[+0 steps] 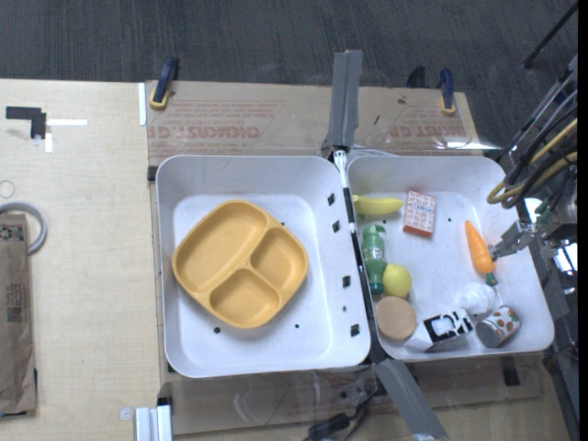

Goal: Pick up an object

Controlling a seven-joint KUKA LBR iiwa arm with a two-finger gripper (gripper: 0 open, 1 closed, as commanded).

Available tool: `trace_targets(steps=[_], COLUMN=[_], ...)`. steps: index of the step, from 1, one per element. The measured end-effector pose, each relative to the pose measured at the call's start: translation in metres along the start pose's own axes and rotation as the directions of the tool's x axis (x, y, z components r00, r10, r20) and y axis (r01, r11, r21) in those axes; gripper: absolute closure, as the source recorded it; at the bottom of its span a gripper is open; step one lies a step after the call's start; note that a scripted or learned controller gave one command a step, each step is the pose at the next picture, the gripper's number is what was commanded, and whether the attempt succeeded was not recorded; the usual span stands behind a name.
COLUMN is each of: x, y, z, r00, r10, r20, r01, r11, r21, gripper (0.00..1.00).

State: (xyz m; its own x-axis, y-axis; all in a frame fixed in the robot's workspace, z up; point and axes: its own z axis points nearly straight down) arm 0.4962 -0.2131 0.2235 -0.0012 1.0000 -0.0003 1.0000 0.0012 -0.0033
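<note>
At far left on the surface point(83, 246): a brown paper bag point(14, 310) along the edge, with a grey ring point(32, 223) lying just above it; neither belongs to the job.

Left bin point(170, 274): one yellow divided plate point(241, 263), three compartments, lying flat near the middle. Nothing rests on it.

Right bin point(441, 165), left side, far to near: banana point(377, 206) against the shared wall; green bottle point(373, 249) below it; lemon point(396, 280) touching the bottle's near end; tan round lid or disc point(397, 319) near the front corner.

Right bin, middle and right: small red-and-white box point(420, 213) toward the far side; carrot point(479, 248) lying lengthwise near the right wall; white crumpled item point(476, 297) below the carrot; black-and-white item point(446, 327) and a patterned cup point(498, 325) on its side at the front.

Right edge: hand point(511, 242) of the arm, poised just beside the carrot at the bin's right wall. Its state cannot be told; nothing is visibly held.

Status, as judged: pick not yet made. Every object lies in its bin. The carrot looks the likeliest target, being nearest the hand. Remaining: close on an object and lift it clear.
</note>
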Motion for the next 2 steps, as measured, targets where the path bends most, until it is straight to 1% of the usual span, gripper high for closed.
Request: trace_targets(steps=[1, 2], x=[-0.0010, -0.0012], y=[0.0683, 0.0681], z=[0.1307, 0.1307], r00=[0.987, 0.987], r10=[-0.162, -0.161], r20=[-0.007, -0.007], r01=[0.162, 0.161], r11=[0.987, 0.987], r21=[-0.008, -0.007], gripper=[0.00, 0.00])
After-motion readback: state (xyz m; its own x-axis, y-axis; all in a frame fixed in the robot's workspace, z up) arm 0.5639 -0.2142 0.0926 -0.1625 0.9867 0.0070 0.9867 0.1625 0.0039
